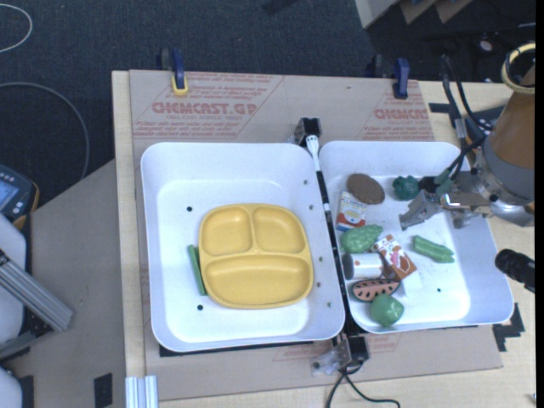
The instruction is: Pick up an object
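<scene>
The green pickle [433,248] lies in the right bin [476,308], near its right side, just under my gripper [422,208]. It looks small, light, hard and a bit slippery. I would pinch it across its thin middle. My gripper hangs above it with fingers spread, holding nothing.

Yellow divided plate [255,256], blue clamps [178,68]

A: What's in the right bin [476,306]?
B: Loose clutter. Brown oval [365,187] near its far wall, dark green lump [406,185] beside that, green pod [433,249] mid-bin, green ball [386,310] by the near wall.
A: Upright?
B: All lying flat.
</scene>
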Controlling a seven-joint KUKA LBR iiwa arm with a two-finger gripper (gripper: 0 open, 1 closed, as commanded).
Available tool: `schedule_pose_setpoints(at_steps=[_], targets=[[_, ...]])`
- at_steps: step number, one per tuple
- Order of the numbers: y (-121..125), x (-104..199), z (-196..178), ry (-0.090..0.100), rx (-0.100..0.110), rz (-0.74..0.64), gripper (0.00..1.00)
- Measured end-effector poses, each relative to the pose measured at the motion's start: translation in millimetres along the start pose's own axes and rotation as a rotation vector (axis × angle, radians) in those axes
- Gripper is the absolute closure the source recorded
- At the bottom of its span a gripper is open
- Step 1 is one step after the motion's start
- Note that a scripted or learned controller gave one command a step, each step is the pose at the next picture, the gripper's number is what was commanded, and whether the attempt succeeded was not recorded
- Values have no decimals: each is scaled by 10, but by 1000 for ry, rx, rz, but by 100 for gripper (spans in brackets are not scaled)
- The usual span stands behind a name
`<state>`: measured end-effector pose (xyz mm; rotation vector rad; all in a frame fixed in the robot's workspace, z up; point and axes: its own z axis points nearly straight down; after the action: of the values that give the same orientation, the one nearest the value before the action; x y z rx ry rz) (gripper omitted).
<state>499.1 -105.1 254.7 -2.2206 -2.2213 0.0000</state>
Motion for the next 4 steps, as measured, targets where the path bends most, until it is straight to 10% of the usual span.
schedule_pose_setpoints(at_steps=[1, 2, 3, 4], targets=[[7, 1, -105, -1, -3, -1, 100], [191, 98, 1445, -2, -8, 1, 100], [201, 83, 1254, -4, -15, 2, 100], [-135, 457, -144, 0, -11, -5, 100]])
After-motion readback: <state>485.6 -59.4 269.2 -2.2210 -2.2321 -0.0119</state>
